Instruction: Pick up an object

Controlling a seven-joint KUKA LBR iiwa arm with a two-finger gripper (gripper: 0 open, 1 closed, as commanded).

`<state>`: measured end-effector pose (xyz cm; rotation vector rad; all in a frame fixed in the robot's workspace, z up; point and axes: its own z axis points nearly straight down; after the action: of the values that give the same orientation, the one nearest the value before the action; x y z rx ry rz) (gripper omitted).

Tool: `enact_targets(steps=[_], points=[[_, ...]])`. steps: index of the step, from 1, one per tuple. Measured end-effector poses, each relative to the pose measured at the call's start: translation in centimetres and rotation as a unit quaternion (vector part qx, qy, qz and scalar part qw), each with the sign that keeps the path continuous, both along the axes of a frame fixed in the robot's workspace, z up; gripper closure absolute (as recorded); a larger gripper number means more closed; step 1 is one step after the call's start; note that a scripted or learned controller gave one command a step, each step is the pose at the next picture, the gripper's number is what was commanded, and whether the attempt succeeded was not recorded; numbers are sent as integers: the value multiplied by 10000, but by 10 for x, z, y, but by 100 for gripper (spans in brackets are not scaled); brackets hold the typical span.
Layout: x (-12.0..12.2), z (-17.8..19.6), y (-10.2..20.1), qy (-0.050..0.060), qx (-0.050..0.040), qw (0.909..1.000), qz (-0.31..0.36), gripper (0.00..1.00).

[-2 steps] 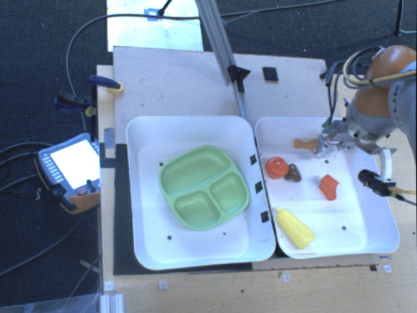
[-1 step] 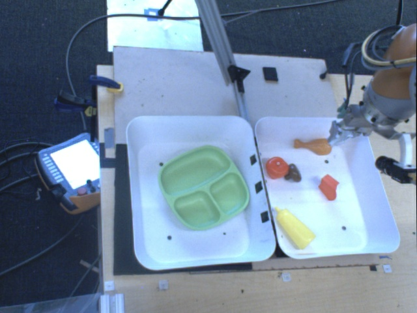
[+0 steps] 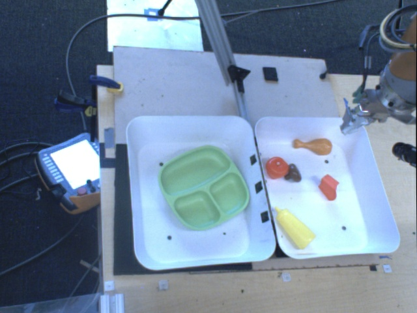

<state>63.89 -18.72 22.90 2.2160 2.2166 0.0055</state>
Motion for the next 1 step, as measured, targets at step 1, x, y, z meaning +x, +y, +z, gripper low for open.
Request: enact_targets(steps=[1], points=[[1, 32, 0, 6, 4, 10000, 21, 100]])
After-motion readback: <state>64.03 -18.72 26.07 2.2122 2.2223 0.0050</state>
